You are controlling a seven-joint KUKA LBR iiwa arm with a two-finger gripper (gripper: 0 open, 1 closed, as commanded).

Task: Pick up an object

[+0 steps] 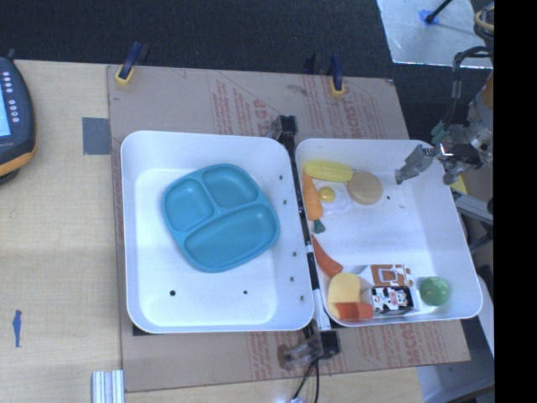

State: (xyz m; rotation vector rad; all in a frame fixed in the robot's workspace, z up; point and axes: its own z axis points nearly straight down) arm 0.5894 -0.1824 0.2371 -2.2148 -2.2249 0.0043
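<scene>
The right bin [419,233] holds several toy foods. A yellow corn cob [329,171], a tan round biscuit [365,188], a small yellow ball [326,196] and an orange carrot [311,198] lie at its far left. Along its near edge lie a red-orange pepper strip [327,260], a yellow block [344,290] on a red piece [356,312], a printed carton [392,290] and a green ball [434,290]. My gripper [432,168] hovers over the bin's far right corner, open, with nothing between its fingers, right of the biscuit and apart from it.
The left bin [143,250] holds a blue divided plate [221,217]. The bins meet along a clipped seam [300,225]. A handheld controller [13,116] lies at the far left of the bench. The middle of the right bin is bare white floor.
</scene>
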